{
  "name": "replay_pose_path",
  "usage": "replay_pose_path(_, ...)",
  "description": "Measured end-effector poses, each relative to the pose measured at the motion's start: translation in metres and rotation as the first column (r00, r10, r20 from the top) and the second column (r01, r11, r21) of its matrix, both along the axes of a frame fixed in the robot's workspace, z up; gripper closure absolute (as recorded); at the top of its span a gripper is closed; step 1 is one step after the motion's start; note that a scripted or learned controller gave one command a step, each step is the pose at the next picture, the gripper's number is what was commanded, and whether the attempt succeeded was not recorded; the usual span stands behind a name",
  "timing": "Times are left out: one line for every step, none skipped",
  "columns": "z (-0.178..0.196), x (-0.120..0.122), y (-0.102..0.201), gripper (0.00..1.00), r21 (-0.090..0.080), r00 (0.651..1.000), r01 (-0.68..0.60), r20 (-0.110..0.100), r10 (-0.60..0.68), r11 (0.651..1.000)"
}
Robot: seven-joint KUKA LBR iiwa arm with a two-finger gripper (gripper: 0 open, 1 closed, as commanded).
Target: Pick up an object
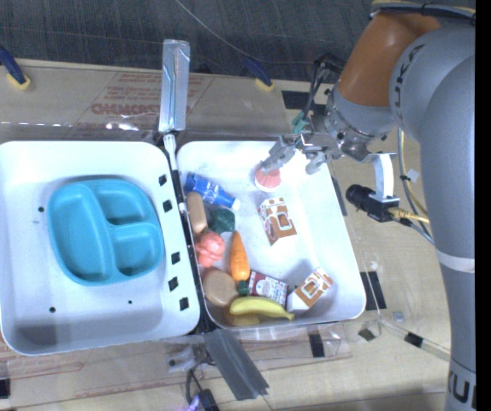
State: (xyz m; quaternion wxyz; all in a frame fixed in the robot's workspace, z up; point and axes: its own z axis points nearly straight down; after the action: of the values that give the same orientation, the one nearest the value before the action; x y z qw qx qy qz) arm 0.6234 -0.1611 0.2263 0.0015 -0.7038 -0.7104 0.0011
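My gripper (295,159) hangs over the far part of the right bin (340,229), its two fingers spread apart with nothing between them. A small pink round object (268,178) lies just below and left of the left fingertip; I cannot tell whether they touch. Nearby in the bin lie a brown-and-white carton (277,219), a blue packet (210,189), a carrot (239,258), a pink peach-like fruit (212,245) and a banana (258,309).
The left bin (6,229) holds a blue divided tray (107,229). A second carton (311,289), a red box (269,285), a tan roll (196,212) and a dark green item (222,220) crowd the right bin's left and near sides.
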Motion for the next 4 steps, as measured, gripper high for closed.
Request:
replay_pose_path(-0.109,-0.034,0.017,0.00,-0.005,0.996,0.085,0.029,-0.085,0.996)
replay_pose_path(-0.097,-0.033,0.015,1.00,-0.009,0.996,0.083,0.033,-0.082,0.997)
replay_pose_path(-0.135,0.018,0.014,1.00,0.001,0.996,0.085,0.001,-0.085,0.996)
replay_pose_path(-0.134,0.018,0.014,0.00,0.000,0.996,0.084,0.002,-0.084,0.996)
